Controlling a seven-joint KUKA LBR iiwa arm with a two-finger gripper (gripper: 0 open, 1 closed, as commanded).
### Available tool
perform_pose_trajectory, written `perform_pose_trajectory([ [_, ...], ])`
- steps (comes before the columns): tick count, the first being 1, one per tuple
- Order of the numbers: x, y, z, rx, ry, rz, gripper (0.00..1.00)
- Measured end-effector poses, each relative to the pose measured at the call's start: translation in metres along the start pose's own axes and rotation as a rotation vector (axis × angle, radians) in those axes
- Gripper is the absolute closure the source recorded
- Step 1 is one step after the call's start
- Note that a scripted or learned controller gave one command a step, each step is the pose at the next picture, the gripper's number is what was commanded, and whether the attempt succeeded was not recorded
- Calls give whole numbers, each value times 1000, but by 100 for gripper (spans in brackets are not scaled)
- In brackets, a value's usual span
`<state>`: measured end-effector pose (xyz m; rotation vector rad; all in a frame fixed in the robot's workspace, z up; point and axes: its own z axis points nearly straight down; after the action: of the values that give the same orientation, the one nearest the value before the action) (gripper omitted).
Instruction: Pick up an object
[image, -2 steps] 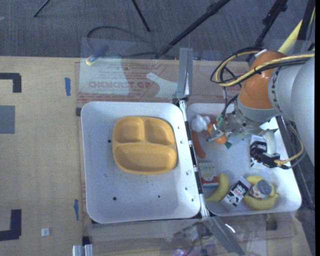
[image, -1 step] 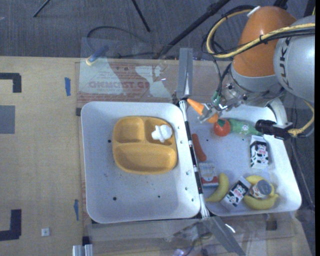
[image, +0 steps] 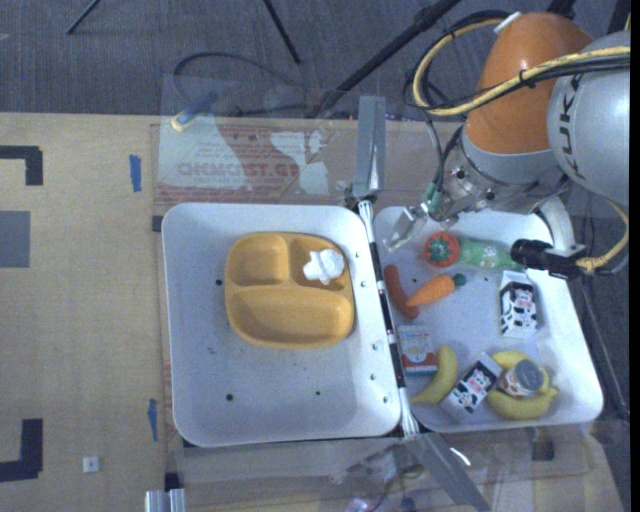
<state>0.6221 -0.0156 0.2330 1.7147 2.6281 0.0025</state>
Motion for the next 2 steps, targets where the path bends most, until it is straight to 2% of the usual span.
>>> perform_pose_trajectory([
  [1,-30,-74,48,2,1,-81,0],
  [2,-64,-62,133,-10,-7,-166,0],
])
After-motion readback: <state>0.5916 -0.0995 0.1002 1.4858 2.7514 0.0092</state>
